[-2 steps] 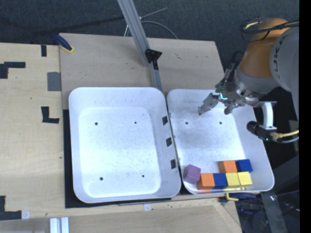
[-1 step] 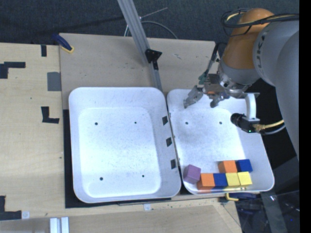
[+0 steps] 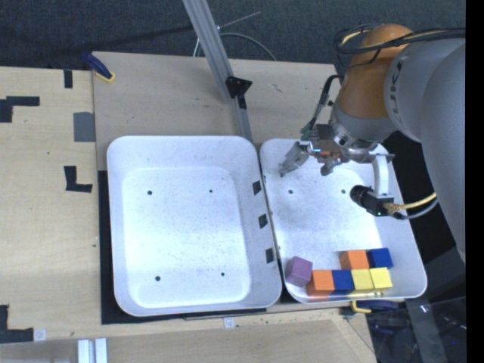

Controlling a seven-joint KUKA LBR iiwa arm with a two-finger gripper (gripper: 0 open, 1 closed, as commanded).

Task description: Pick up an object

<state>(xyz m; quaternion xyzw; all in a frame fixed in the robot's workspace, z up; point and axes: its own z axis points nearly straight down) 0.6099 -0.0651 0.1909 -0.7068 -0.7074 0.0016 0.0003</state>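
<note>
Blocks sit bunched in the near corner of the right bin (image 3: 404,225), well apart from the claw (image 3: 310,163), which hangs over the far end of that same bin near the wall shared with the left bin (image 3: 181,146). The cluster holds a purple block (image 3: 299,269) on its left side, then an orange block (image 3: 323,280), a blue block (image 3: 342,280), and two yellow blocks (image 3: 363,280) (image 3: 381,277) along the near rim, with a second orange block (image 3: 353,260) and a second blue block (image 3: 379,258) just behind them. The blocks touch or nearly touch one another. The claw's two fingers are spread apart, one pointing toward the left bin and the other angled down toward the bin floor, and nothing lies between them. The arm (image 3: 374,74), grey with its orange band, comes in from the right above the claw. A grey metal bar (image 3: 208,32) slants across the bench (image 3: 151,97) beyond the bins.
</note>
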